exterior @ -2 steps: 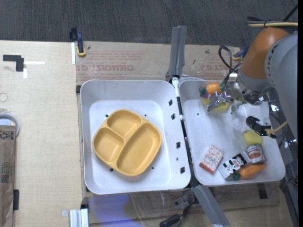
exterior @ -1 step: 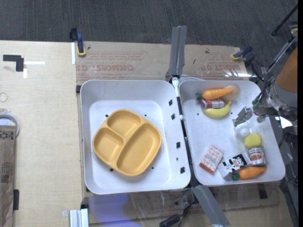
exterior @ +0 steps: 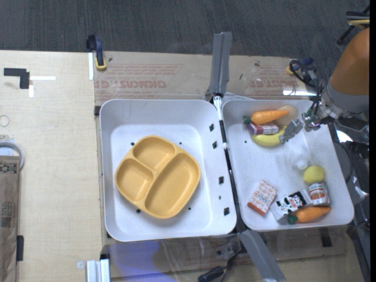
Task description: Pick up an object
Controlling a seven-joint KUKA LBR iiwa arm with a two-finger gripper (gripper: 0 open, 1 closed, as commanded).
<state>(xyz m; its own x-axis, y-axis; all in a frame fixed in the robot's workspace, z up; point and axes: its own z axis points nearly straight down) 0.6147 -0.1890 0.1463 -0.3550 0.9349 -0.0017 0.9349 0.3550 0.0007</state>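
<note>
White plastic walls bound both shallow bins, which sit side by side on a pale wooden tabletop (exterior: 53, 157), meeting at a grey divider rail (exterior: 221, 63) that runs back from their shared edge. The left white bin (exterior: 111, 157) holds a yellow three-compartment plate (exterior: 157, 177), set near its middle with bare white floor all round it, widest toward the back wall and the right wall.

The right white bin (exterior: 241, 175) is more crowded. Along its back wall lie an orange carrot (exterior: 269, 116) and, just below it, a yellow banana (exterior: 269, 138), with a small dark-and-pink packet (exterior: 260, 128) tucked between them. Near the front wall sit a red-and-white patterned box (exterior: 262, 197), a black-and-white cow-print carton (exterior: 290, 204), a second orange carrot (exterior: 311, 214) touching the carton's lower side, and a small red-labelled can (exterior: 318, 194) just above that carrot. A yellow-green lemon (exterior: 314, 174) rests just above the can. The middle of this bin's floor, between the banana and the box, is open.

The grey arm with its orange band (exterior: 352, 63) enters over the bin's back right corner, and its gripper (exterior: 292, 131) reaches down to the banana's right end. The fingers look narrowly set beside that tip, but whether they pinch the banana cannot be told. The banana lies flat on the bin floor.
</note>
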